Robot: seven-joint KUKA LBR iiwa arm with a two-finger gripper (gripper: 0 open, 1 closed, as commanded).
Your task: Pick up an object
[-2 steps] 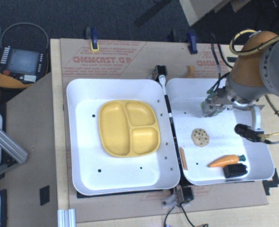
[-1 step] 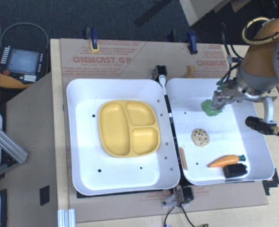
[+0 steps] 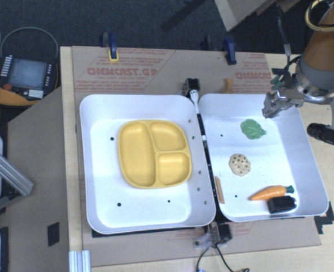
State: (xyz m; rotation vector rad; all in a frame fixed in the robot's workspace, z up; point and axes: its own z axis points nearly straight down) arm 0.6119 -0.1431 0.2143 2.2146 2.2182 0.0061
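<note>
In the right bin (image 3: 303, 152) lie a green leafy piece (image 3: 252, 129), a round speckled cookie (image 3: 240, 164), an orange carrot with a green top (image 3: 270, 192) and a small black block (image 3: 282, 204). My gripper (image 3: 270, 109) hangs over the bin's far right part, just up and to the right of the green piece and apart from it. Nothing shows between its fingers. The orange-banded arm (image 3: 324, 50) rises behind it at the right.
The left bin (image 3: 98, 169) holds a yellow divided plate (image 3: 154, 152). A thin brown stick (image 3: 219, 189) lies by the right bin's left wall. A black clamp (image 3: 192, 86) sits between the bins at the back. A pendant screen (image 3: 25, 75) rests off the bench at left.
</note>
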